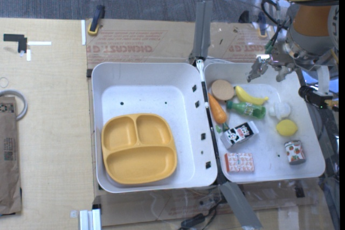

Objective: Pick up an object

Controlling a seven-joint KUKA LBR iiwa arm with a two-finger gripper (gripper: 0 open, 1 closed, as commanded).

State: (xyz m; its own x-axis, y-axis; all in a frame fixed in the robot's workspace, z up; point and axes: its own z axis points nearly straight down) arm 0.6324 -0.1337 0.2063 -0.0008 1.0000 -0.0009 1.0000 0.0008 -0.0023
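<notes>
The right bin [312,169] holds several small items: a banana [250,96], a green bottle [247,109], a carrot [218,109], a round brown disc [222,90], a black-and-white milk carton [239,133], a yellow lemon [287,127], a white object [280,111], a small red can [294,152] and a red-and-white packet [239,162]. My gripper [268,70] hangs open above the bin's far edge, up and right of the banana, with nothing between its fingers.
In the left bin [108,83] lies a yellow divided plate [139,148]. A grey divider post [201,29] rises between the bins at the back. Cardboard lies behind the bins, and a brown paper bag [8,153] sits on the wooden bench at far left.
</notes>
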